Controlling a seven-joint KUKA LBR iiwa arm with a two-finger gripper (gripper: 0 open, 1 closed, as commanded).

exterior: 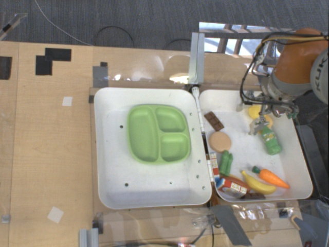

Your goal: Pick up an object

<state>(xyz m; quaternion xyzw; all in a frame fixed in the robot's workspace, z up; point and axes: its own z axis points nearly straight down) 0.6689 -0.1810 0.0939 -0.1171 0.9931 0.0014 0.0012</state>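
Pincer [263, 121], finger state cannot be told, over right bin [303, 153].
Green bottle [270, 141] at its 5 o'clock; yellow item [255, 111] at 11 o'clock.

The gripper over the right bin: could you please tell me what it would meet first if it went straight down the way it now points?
Most likely the green bottle, lying just below the gripper in the right bin; a yellow item sits close beside it, and depth is unclear from this slanted view.
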